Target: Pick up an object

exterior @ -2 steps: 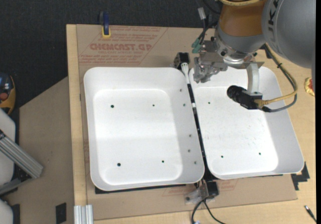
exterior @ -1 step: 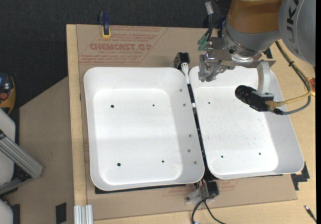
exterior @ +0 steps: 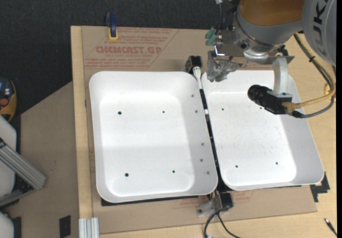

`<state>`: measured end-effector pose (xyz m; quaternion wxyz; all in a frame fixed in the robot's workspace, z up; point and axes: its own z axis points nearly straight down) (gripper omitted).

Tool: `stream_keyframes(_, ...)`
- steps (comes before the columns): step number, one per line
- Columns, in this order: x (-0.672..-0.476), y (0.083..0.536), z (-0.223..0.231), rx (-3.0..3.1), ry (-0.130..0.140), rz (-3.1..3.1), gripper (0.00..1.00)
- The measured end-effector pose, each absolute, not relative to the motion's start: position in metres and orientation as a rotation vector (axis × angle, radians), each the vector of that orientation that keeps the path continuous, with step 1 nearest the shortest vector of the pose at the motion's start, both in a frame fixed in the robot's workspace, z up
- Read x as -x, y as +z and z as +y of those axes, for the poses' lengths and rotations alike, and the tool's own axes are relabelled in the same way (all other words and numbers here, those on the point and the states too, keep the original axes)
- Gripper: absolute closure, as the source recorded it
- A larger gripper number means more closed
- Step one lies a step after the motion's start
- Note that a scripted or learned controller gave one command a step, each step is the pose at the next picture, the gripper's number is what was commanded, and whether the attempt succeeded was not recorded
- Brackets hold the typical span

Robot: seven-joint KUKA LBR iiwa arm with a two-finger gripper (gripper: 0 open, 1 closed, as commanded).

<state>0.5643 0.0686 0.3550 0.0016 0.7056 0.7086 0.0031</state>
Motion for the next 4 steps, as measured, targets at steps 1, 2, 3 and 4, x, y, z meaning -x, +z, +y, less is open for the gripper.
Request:
stream_keyframes(1,-0.558,0.354,-0.008,-2.229,-0.003,2.212,1.0)
stream_keyframes(2,-0.635,0.275,0.033,-2.22,-0.004,2.227,1.0)
stream_keyframes(3,-0.609,0.308,0.049,-2.218,0.004,2.224,1.0)
stream_keyframes(4,-0.586,0.314,0.049,-2.223,-0.002,2.223,1.0)
